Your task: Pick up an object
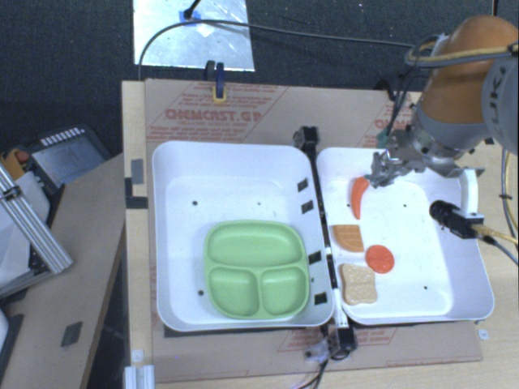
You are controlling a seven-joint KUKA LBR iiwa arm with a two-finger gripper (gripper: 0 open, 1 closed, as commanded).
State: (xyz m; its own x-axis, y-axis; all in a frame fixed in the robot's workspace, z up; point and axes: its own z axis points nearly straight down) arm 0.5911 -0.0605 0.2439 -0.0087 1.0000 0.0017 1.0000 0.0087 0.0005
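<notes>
Orange carrot (357, 197) beside end effector (381, 177), near right bin's (466, 298) far wall.

The 2 bins, the left bin (174, 217) and the right bin (454, 290), look like smooth white plastic with a soft sheen, and the green tray (255, 267) with 3 compartments is matt, smooth plastic. Beneath them lies a flat brown cardboard sheet (243, 108) printed with red lettering, dull and papery, while a shiny crinkled foil-like panel (195, 19) rests on dark, rough, carpet-like cloth (65, 47). The arm's orange band (470, 63) is glossy, the gripper (388, 171) looks like bare grey metal, and the orange carrot-shaped piece (358, 197) has a smooth, plastic-like skin.
</notes>
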